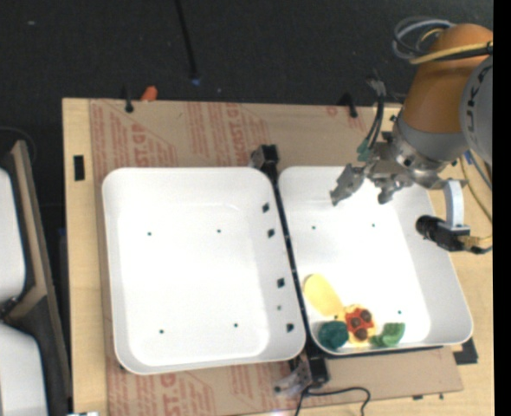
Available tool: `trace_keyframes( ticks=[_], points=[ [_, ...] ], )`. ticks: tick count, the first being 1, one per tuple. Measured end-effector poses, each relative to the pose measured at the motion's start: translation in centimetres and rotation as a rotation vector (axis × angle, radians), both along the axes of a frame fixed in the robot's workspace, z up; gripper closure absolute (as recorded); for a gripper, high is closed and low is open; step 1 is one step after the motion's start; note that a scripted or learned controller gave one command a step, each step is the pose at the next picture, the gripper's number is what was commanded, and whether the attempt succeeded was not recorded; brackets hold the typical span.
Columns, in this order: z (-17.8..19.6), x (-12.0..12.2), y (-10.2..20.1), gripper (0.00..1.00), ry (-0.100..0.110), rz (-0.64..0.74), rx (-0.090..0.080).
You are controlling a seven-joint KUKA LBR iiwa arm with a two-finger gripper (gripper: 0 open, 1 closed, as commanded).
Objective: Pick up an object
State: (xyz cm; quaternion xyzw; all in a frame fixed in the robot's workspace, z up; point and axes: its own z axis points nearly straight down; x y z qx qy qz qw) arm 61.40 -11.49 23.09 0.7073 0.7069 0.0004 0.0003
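The right bin holds a yellow piece, teal lump, red toy and green piece along its near edge (all clustered). The gripper, fingers spread wide and holding nothing, hangs over its far edge.

A single fixed camera sits high above the desk, looking down at a slant from some way off; both white bins fill the middle of the frame, with the arm entering at upper right
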Motion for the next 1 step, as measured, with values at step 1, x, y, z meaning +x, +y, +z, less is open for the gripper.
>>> trace_keyframes(
  ticks=[1],
  points=[
    [-5.98, 0.47, -0.49, 0.00, 0.006, 0.000, 0.000]
  ],
)
